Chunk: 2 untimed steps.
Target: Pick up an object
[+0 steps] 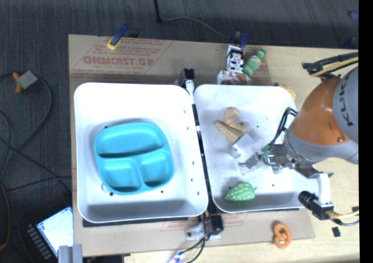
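While the arm [326,125] is reaching into the right bin [262,95], its gripper [252,161] is hanging near a cone [232,126]; grip state: indeterminate. Green grapes [240,192] are lying just below. A blue tray [134,157] is sitting in the left bin [87,139].

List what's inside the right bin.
Right bin holds a tan cone-shaped toy, a green bumpy toy and the end effector. The arm covers its right side.

White bins: two, side by side, left bin [87,139] and right bin [274,98]
Blue divided trays: one [134,157], with three compartments, in the left bin
Ice cream cone toys: one [232,126], in the right bin
Green bumpy toys: one [240,192], in the right bin
Orange rings: one [282,234], on the table [122,60]
Blue clamps: two [118,35] [242,39]
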Each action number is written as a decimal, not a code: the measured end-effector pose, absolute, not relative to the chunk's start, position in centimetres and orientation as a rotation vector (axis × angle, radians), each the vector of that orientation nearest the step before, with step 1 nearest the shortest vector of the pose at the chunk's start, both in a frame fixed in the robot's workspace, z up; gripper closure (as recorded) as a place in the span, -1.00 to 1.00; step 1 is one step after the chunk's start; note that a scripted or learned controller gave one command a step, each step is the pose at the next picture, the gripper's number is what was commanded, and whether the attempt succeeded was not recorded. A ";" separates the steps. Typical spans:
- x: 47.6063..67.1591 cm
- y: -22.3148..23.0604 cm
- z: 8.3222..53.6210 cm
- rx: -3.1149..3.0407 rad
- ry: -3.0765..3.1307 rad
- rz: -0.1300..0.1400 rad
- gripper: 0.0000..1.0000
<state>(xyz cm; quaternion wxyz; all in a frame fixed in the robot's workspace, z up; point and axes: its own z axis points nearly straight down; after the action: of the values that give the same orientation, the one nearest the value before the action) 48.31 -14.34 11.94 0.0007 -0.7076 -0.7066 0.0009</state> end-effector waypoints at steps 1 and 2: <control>48.3 -14.3 12.9 -2.221 -2.218 0.002 1.00; 54.3 -19.0 8.8 -2.222 -2.225 -0.004 1.00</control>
<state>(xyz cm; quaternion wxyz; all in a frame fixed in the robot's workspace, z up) 54.28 -19.01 8.84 -0.0013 -0.7066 -0.7076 -0.0013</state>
